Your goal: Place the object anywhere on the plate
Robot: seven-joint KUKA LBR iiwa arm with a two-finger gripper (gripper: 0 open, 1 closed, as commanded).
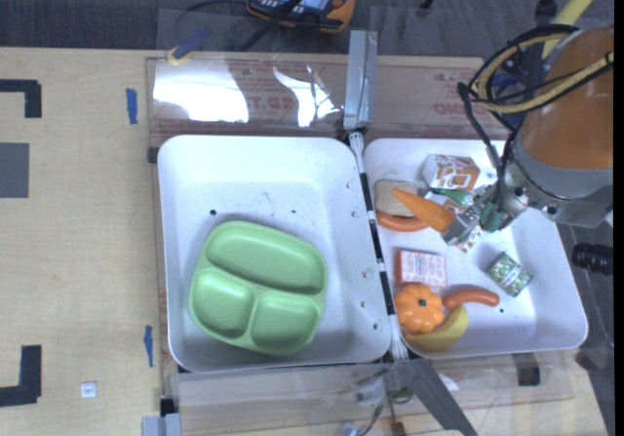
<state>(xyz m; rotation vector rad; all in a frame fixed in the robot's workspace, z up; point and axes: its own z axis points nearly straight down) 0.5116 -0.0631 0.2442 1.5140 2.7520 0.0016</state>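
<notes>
We are hovering our gripper in the right bin, touching the carrot near its tip; whether it is parted or closed, we cannot tell. The green divided plate is lying in the left bin.

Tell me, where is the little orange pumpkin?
The pumpkin sits in the right bin, near its front left corner. It touches a yellow banana, with a small pink packet just behind it.
</notes>
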